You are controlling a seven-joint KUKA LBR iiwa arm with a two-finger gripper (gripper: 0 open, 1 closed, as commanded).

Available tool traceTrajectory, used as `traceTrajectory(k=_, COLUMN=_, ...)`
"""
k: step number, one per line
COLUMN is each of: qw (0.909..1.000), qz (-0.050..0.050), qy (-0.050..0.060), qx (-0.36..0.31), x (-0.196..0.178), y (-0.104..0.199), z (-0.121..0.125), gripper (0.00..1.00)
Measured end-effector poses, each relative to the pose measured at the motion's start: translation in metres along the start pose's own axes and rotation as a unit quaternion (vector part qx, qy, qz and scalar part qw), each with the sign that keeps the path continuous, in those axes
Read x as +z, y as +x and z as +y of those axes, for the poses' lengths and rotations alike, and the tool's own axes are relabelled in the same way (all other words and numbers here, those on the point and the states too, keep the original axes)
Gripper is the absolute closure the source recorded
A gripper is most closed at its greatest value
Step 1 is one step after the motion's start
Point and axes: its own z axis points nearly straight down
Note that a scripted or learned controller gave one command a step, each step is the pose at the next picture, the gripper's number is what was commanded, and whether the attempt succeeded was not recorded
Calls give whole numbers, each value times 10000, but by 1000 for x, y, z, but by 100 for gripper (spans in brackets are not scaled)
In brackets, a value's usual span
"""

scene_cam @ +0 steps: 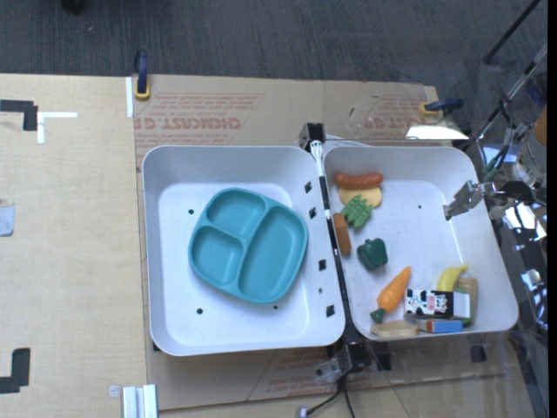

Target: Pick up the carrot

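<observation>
The carrot (394,287) lay in the right bin (487,259), in the lower middle of the frame, slanted with its orange tip toward the upper right and its green top toward the lower left. Nothing gripped it. Just above and left of it sat a dark green pepper (372,253), apart from the carrot. Farther up lay a leafy green vegetable (356,211), and beyond that a hot dog (359,180) near the bin's upper wall. A brown stick-shaped piece (342,233) rested against the bin's left wall. To the right of the carrot stood a small carton with a black-and-white cow pattern (428,303), with a yellow banana (450,277) just behind it.

The left bin (165,259) held a teal divided plate (249,245) with three compartments, tilted across the bin floor.

The pincer (461,200) hung at the right bin's upper right rim, well apart from the carrot, and whether it stood wide or narrow I cannot tell. Both bins sat on a pale wooden surface (70,259) with cardboard beneath them.
</observation>
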Motion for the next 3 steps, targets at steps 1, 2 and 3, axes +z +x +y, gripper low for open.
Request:
traceTrajectory(k=1, qw=9977, qz=5, qy=-13, qx=-684, x=118, y=30, z=-64, gripper=0)
traceTrajectory(k=2, qw=9995, qz=9, qy=-5, qx=-309, x=118, y=111, z=-73, gripper=0)
traceTrajectory(k=3, qw=9997, qz=-1, qy=-10, qx=263, x=18, y=165, z=-13, gripper=0)
